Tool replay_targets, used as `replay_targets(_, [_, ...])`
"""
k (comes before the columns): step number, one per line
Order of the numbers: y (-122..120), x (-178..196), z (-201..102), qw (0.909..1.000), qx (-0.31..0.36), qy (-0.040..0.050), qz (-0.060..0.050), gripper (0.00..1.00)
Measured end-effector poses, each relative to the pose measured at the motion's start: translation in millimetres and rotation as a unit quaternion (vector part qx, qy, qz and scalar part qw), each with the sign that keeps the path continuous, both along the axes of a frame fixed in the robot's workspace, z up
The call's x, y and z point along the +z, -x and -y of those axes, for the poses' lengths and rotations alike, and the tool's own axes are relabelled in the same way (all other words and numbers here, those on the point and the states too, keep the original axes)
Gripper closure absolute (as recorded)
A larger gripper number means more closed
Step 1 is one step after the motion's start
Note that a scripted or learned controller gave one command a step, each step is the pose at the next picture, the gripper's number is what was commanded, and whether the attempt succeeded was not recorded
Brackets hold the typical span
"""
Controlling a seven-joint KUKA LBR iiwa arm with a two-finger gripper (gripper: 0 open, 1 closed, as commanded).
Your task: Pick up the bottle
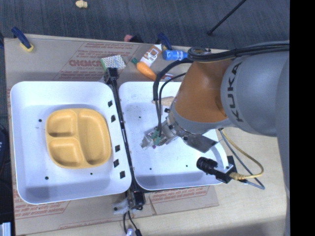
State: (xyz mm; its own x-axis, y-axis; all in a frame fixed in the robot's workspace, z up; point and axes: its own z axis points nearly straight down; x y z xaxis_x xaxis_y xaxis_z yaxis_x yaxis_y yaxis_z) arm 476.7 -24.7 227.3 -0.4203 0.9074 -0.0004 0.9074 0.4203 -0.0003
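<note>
Bottle (150, 56), white with orange label, lies on the tabletop (256, 205) just beyond the right bin (162, 173); gripper (155, 137), closure indiscernible, sits inside that bin and needs re-aiming squarely across the bottle's body.

One fixed camera looks down at a slant from above the bench (246, 200), far enough off to take in both white bins, the left bin (19, 132) and the right bin (142, 176), plus dark floor (147, 9) beyond.
</note>
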Motion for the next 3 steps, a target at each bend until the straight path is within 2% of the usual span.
replay_targets(1, [1, -20, -83, 0.9910, 0.134, -0.0006, -0.003, 1.00])
replay_targets(2, [0, 56, -34, 0.9850, 0.173, 0.0002, 0.000, 1.00])
replay_targets(3, [1, -37, -67, 0.9850, 0.173, -0.0006, -0.003, 1.00])
